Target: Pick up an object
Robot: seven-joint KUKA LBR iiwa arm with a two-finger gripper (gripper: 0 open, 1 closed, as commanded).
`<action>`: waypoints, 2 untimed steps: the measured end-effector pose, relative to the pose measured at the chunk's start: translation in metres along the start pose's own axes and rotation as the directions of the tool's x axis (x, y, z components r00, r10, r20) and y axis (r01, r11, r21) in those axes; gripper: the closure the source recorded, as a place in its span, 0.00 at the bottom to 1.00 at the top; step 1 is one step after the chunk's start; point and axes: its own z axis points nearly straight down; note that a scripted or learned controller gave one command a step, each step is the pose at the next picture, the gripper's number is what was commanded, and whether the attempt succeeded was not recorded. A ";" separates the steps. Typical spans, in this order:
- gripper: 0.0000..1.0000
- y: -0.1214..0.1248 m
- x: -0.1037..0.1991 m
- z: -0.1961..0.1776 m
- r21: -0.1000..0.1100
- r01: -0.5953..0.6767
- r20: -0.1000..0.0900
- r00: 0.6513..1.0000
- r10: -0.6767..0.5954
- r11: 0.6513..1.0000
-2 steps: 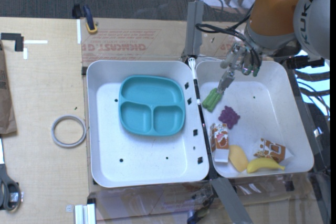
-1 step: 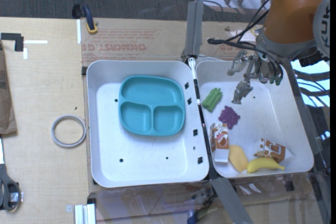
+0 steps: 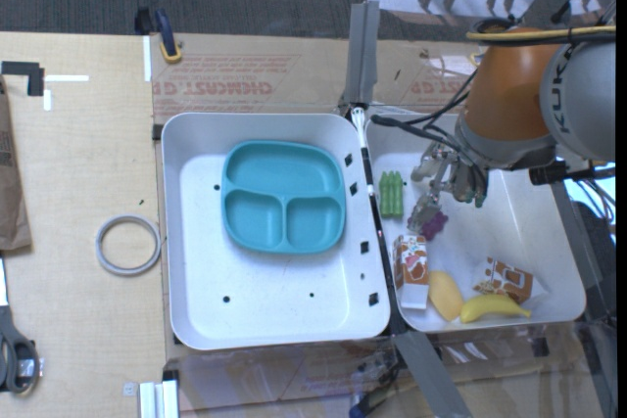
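My gripper [image 3: 429, 210] hangs over the left half of the right bin [image 3: 549, 240], under the grey arm with its orange band [image 3: 509, 93]. A small purple object [image 3: 436, 224] sits right at the gripper's tip, touching or nearly touching it. A green ridged piece [image 3: 391, 194] lies to the gripper's left by the bin wall. Toward the front lie a red-and-white carton [image 3: 411, 261], a pale yellow lump [image 3: 445, 295], a banana [image 3: 495, 309] and an orange-and-white carton [image 3: 506, 279].
The left bin [image 3: 186, 289] holds a teal divided plate [image 3: 284, 198]. A grey bar [image 3: 363, 54] stands at the back between the bins. On the wooden bench to the left lie a tape ring [image 3: 128, 244] and scissors [image 3: 15, 362].
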 end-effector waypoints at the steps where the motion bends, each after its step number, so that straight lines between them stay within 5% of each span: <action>1: 0.00 -0.004 -0.044 0.000 0.001 -0.300 0.002 0.954 0.300 0.954; 2: 0.00 -0.007 0.005 0.000 0.001 -0.253 0.000 0.967 0.253 0.967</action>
